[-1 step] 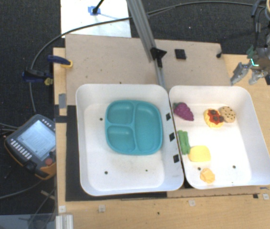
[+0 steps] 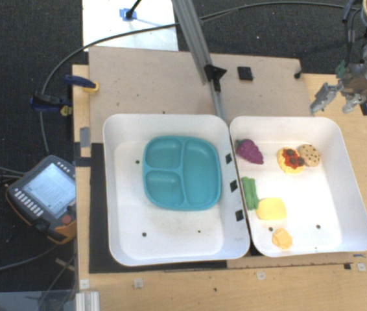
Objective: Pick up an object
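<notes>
While the gripper [image 2: 342, 100] hangs above the bench beyond the far right corner of the right bin [image 2: 351, 173], nothing sits between its fingers: the two pale prongs are spread apart, one to the left and one to the right of the wrist, with bare bench showing beneath them. It is well clear of every object and has not descended into the bin.

From the single overhead camera, all the candidate objects lie in the right bin. A purple grape cluster [image 2: 249, 151] rests near the bin's far left corner. To its right, toward the middle of the far side, a yellow piece with a red topping [image 2: 291, 161] lies touching a brown cookie [image 2: 309, 154]. Along the left wall sits a green piece [image 2: 249, 192], and just beside it a yellow block [image 2: 270, 208]. Nearer the front edge lies a small orange piece [image 2: 281, 238], apart from the rest.

The left bin [image 2: 125, 238] holds a teal divided tray [image 2: 182, 172], which seems to have no toy food in its compartments.

Judged from this, the pick has not begun in earnest: no object is chosen, touched or lifted. What remains is the whole job: moving over one item, descending, closing on it, and raising it. The cookie and topped piece lie nearest the gripper.
</notes>
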{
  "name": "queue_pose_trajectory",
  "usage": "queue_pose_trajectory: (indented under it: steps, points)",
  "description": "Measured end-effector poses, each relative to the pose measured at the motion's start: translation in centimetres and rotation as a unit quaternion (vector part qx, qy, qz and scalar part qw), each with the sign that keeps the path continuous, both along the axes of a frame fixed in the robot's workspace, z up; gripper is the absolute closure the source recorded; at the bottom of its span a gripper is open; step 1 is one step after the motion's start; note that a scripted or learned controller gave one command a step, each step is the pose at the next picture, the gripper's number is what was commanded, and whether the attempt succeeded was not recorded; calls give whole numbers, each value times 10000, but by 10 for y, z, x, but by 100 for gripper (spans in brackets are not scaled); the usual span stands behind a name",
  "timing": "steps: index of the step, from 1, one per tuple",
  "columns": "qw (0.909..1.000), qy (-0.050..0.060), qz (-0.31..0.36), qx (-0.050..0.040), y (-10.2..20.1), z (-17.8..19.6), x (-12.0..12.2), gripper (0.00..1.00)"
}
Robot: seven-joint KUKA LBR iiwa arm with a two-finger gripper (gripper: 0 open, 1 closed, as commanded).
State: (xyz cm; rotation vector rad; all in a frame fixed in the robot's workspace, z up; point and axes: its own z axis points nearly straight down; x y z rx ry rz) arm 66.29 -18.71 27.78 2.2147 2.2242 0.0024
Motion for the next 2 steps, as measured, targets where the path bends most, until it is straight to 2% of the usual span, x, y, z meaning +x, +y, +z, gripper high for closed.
queue_pose_trajectory:
  steps: [1, 2]
  points:
    - [10000, 24, -19, 1, -9, -52, -5, 0]
    - [10000, 13, 5, 1, 0, -100, 0, 0]
